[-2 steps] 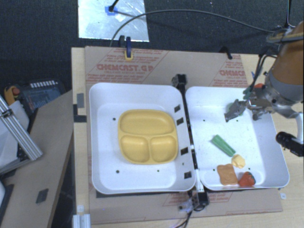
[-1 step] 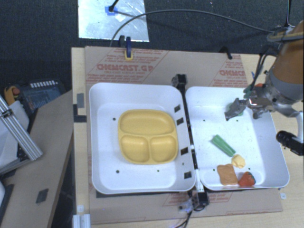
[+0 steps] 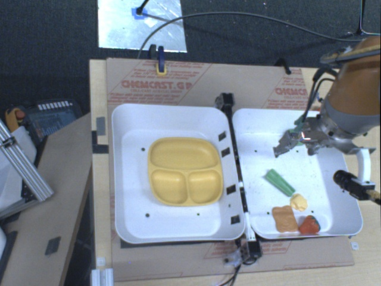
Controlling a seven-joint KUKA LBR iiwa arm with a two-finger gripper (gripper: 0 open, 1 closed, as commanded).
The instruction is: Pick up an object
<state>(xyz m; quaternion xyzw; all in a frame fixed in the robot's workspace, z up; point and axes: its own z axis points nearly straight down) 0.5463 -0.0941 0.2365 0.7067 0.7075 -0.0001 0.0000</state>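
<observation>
The claw (image 3: 284, 145) hangs over the right bin (image 3: 339, 177), upper part; how far it is parted cannot be made out, and nothing is visible in it. Below it lie a green stick (image 3: 279, 182), a pale yellow lump (image 3: 299, 202), an orange slab (image 3: 285, 219) and a red piece (image 3: 309, 225). The left bin (image 3: 128, 171) carries a yellow three-compartment plastic tray (image 3: 183, 170).

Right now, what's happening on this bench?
The arm reaches in over the right bin, its gripper above the bin's upper part with nothing between its fingers. A green stick, a yellow piece, an orange piece and a red piece lie there. The left bin holds a yellow tray.
</observation>
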